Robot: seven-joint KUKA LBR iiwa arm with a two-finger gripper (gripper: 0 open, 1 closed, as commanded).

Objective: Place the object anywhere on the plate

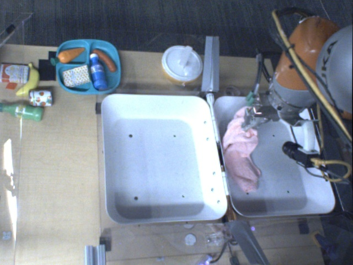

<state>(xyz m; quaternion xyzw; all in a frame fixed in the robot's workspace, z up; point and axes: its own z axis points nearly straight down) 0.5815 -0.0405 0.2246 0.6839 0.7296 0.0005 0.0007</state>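
Item: pink cloth point(241, 153), crumpled along the right bin's point(287, 200) nine-o'clock wall. Pincer point(252, 115) sits at the cloth's twelve-o'clock end, apparently positioned for a grasp; its open-or-closed state cannot be told. Left bin point(160, 153) adjoins.

No words or numbers can be read anywhere. The small box point(13, 74) and the little can point(40, 97) at the left have labels, but they are too blurry.
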